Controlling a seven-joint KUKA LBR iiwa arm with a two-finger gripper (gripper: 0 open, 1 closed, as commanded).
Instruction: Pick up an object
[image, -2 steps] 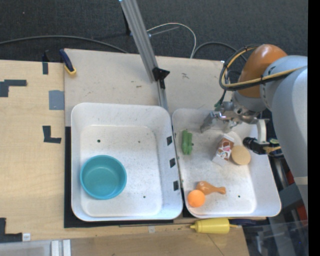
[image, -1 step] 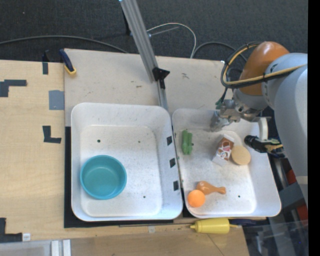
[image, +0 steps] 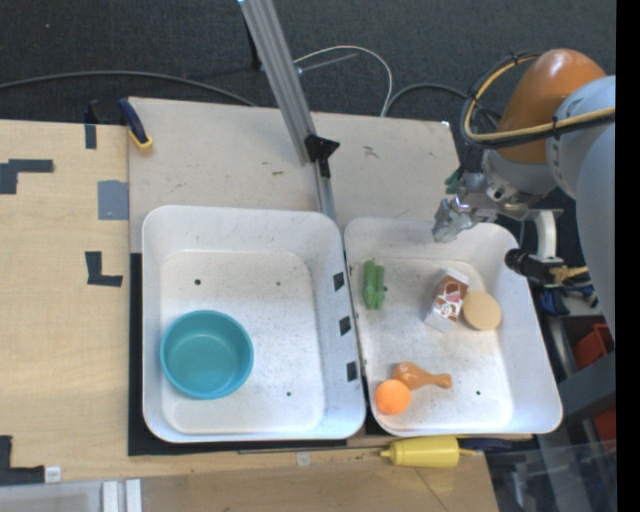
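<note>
From my seat, starting at the left, the left white bin (image: 240, 225) holds a round teal plastic bowl (image: 207, 352) in its near-left corner; its whole rim shows, and the rest of that bin's floor lies open around it. A grey metal pole (image: 290, 85) slants down from the top edge, where it is cut off, to the seam between the two bins.

In the right white bin (image: 530, 400) I see a small green toy piece (image: 374, 284) just beside the left wall, its shape too small to name. Toward the near wall an orange ball (image: 393, 398) touches a tan drumstick-shaped toy (image: 424, 378). Near the right wall a small white and red carton (image: 449, 300) leans against a round tan disc (image: 482, 311), which covers part of it. Open floor lies between the green piece and the carton.

A yellow bottle-like object (image: 426, 452) lies outside, along the right bin's near rim.

The gripper (image: 447, 222) hangs over the right bin's far rim, apart from every toy; it is blurred and I cannot tell how it is set. The arm behind it is cut off at the right.
</note>
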